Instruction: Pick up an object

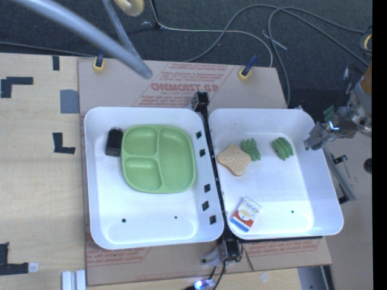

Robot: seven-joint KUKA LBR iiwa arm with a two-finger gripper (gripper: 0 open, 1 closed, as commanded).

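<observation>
nearest the camera, in the right shallow white plastic bin [320,217], a small white carton with red and blue print [245,214] lies flat near the front wall. further back in that bin, a tan slice of toast-shaped toy bread [234,160] rests close to the central divider, touching or just beside a dark green leafy toy vegetable [250,149]. a second green ridged toy vegetable [282,147] lies apart to its right. in the left shallow white plastic bin [97,180], a light green three-compartment plastic plate [159,158] sits flat, with a small black block [113,142] just beside its left rim. at the right bin's far right rim, the grey metal two-finger gripper [315,139] hovers over the wall, holding nothing visible; whether its claw stands apart or together cannot be told. behind the bins, brown printed cardboard [181,83] lies under both.
</observation>
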